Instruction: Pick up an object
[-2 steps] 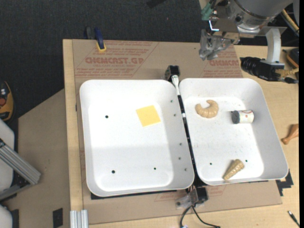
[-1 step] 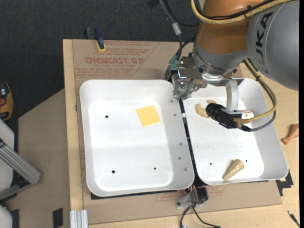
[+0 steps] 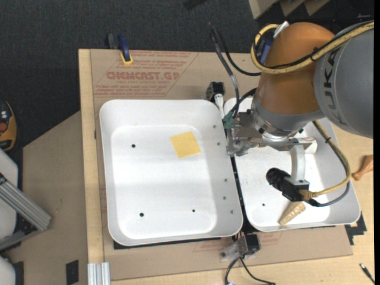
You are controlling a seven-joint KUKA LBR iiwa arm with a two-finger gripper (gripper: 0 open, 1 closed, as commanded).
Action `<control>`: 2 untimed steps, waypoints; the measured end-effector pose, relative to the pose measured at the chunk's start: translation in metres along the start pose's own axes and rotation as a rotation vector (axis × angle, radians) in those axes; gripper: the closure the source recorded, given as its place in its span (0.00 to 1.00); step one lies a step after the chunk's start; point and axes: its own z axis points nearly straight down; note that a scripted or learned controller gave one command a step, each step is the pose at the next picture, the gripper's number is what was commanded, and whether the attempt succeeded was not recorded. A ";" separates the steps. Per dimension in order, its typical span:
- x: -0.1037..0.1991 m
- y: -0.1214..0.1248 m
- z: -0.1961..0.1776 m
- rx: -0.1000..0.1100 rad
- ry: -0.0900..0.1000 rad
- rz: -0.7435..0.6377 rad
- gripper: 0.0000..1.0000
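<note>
While the arm hangs over the right bin, its gripper sits at that bin's left wall, by the seam between the 2 bins. You cannot tell from above whether it is open or closed. You have 1 flat yellow square in the left bin, toward its far side. 1 tan cone lies at the right bin's near edge, well apart from the gripper.

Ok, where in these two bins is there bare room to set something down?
The left bin is mostly bare: all the floor below and left of the yellow square. The right bin is crowded: the arm hangs over it, and a tan cone lies near its front edge.
</note>
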 end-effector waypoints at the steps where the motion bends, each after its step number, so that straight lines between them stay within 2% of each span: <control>1: 0.066 0.046 -0.108 -0.028 0.005 -0.013 1.00; 2: 0.054 0.019 -0.120 -0.012 0.002 -0.004 1.00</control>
